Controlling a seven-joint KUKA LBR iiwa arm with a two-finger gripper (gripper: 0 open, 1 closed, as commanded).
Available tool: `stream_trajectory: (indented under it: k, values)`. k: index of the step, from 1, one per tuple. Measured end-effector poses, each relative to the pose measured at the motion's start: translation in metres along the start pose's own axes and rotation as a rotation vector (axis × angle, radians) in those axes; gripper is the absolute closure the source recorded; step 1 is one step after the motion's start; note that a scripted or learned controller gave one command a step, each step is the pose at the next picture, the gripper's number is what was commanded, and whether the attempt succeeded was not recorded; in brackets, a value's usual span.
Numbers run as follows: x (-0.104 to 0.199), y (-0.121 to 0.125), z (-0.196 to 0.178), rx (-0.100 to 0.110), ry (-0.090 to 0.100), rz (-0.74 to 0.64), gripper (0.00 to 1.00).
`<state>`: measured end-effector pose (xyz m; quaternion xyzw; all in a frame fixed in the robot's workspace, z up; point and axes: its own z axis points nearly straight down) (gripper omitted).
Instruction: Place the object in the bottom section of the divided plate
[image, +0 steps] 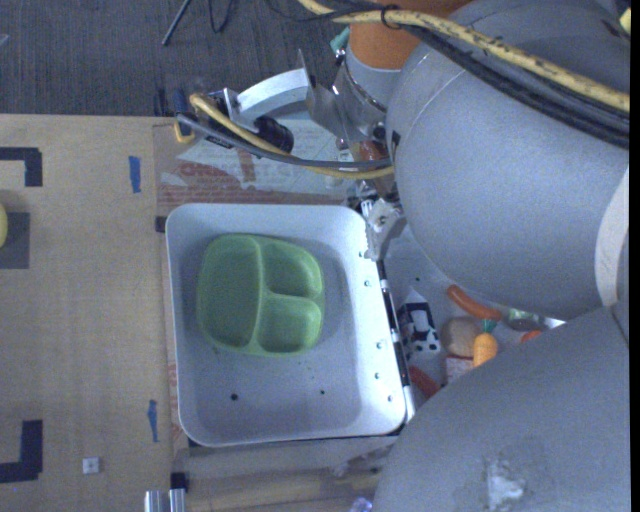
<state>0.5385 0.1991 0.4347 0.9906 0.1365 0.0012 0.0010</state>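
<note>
Divided plate (262, 294) sits near the left bin's (300, 415) upper-left corner; the arm (500, 180) hides the gripper, so its state is unclear.

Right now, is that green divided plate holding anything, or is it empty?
Empty. The green divided plate lies flat in the left white bin, and all three of its sections show bare green.

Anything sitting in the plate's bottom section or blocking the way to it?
Nothing visible does. The green divided plate lies in the left white bin with all its sections bare. The grey arm covers most of the right bin, over the small items there.
</note>
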Motion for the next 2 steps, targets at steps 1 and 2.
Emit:
stream_trajectory:
  k: [1, 2]
  values:
    - [0.0, 0.0, 0.0, 0.0, 0.0, 0.0, 0.0]
    - [0.0, 0.0, 0.0, 0.0, 0.0, 0.0, 0.0]
